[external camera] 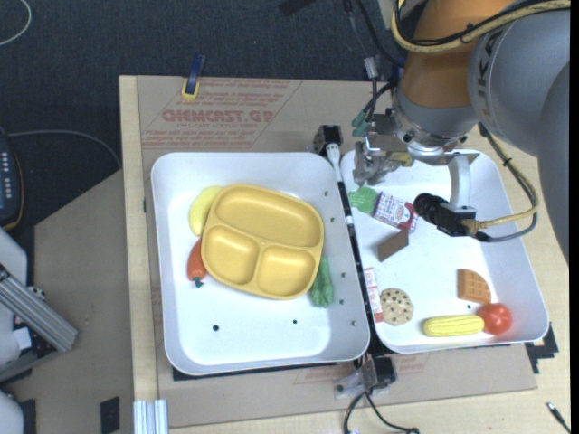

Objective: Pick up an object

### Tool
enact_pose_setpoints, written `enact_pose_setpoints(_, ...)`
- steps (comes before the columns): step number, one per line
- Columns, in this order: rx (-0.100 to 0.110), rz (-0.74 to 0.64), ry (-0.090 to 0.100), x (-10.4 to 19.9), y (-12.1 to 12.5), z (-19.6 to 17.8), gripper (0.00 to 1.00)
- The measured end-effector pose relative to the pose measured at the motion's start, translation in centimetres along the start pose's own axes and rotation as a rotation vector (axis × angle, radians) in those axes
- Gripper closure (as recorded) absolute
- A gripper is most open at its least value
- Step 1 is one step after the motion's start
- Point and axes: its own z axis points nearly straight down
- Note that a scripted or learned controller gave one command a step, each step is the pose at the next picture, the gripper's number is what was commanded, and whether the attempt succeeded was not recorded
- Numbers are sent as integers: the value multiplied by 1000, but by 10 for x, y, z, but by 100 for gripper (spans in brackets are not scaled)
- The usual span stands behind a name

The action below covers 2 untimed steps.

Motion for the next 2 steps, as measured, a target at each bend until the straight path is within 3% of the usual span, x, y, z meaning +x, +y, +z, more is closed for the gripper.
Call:
enact_pose_setpoints(1,7,0,0,59,4,19,100)
enact_pose_setpoints(2,0,4,-1,54,6,2,100)
